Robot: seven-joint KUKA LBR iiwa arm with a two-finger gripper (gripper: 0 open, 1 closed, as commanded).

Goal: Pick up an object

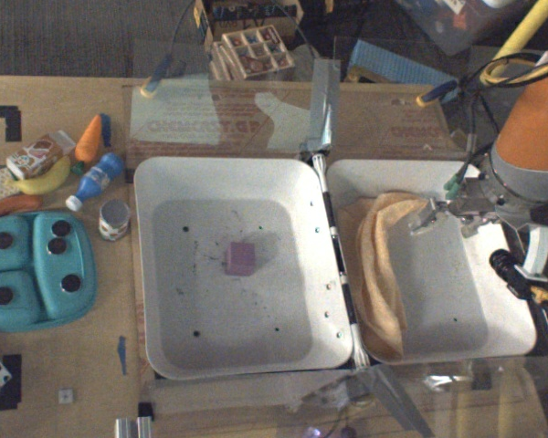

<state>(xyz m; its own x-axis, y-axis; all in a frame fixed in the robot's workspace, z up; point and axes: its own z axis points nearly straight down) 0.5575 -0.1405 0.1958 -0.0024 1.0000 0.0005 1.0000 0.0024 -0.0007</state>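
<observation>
Two shallow white bins side by side on the wooden surface (64,363). The left bin (155,272) has exactly one thing in it: a small purple block (240,258) sitting flat just about in the middle of the floor, nothing touching it. There are a few dark specks around it, too small to tell what they are.

The right bin (502,331) has one tan cloth (381,272) bunched up along its left wall, running from near the top corner down toward the bottom edge.

The arm (530,144) comes in from the right, orange band showing, and the gripper (446,215) hangs over the upper part of the right bin, just beside the cloth's top right edge. Can't tell how far apart the fingers are from this angle, and nothing shows between them. It's well apart from the purple block, which is over in the other bin.

Off to the left on the surface there's a pile of toy stuff: one teal tray (36,267) with four dark round spots, one small can (114,219), one blue bottle (95,181), one banana (44,181), one carrot (90,138) and one small printed box (38,156).
</observation>
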